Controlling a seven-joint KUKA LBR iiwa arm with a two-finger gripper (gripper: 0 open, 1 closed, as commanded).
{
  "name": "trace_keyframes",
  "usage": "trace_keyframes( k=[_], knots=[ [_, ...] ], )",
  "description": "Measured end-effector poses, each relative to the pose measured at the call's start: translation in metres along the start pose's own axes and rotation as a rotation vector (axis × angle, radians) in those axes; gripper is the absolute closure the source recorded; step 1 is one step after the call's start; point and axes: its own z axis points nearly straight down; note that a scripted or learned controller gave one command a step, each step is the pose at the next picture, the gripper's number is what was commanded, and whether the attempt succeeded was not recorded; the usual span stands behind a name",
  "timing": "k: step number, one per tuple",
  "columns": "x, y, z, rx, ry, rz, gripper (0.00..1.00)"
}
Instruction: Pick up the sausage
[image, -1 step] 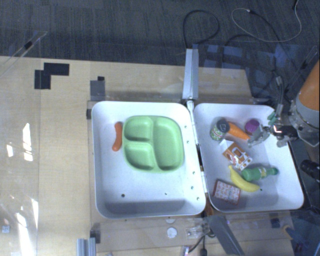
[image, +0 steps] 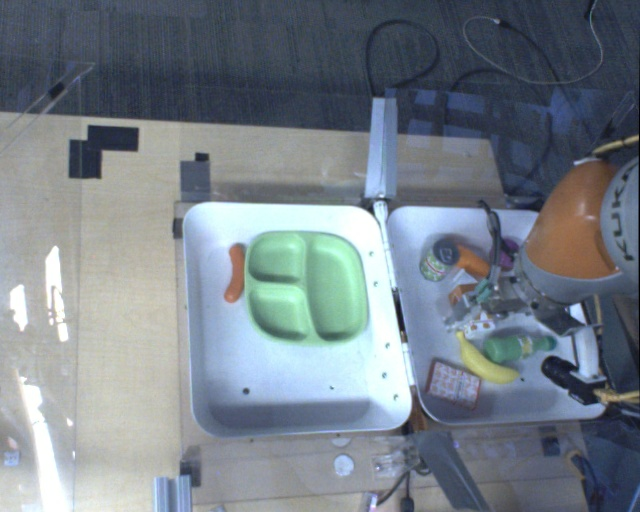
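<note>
Just left of the green divided plate (image: 305, 285), an orange-red sausage (image: 234, 273), lengthwise along the plate's left edge and just beside it, on the floor of the left bin (image: 290, 415). Nothing gripping or touching the sausage. Around the plate on every side, bare white bin floor.

Well to the right of the plate, across the two bins' shared wall, the right bin (image: 415, 240) with a cluster of small things. Nearest the plate on that side, a small round can (image: 437, 262), with an orange item (image: 472, 262) touching its right side. Further right and lower, a yellow banana (image: 487, 365) and a green bottle (image: 517, 348) just above its right end. Below the banana, a flat patterned packet (image: 454, 382), the thing in that bin closest to the plate's lower right corner.

Far right of the plate, the grey arm with its orange band (image: 575, 225), reaching down over the right bin. Claw (image: 487, 300) low among the clutter, between the orange item and the banana. Impossible to tell whether spread or pressed together, or whether pinching anything.

Under both bins, a pale wooden surface (image: 100, 300).
</note>
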Motion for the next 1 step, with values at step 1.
trace_keyframes(
  k=[1],
  knots=[
    [0.0004,0.0025,-0.0110,-0.006,-0.001,-0.002,1.00]
  ],
)
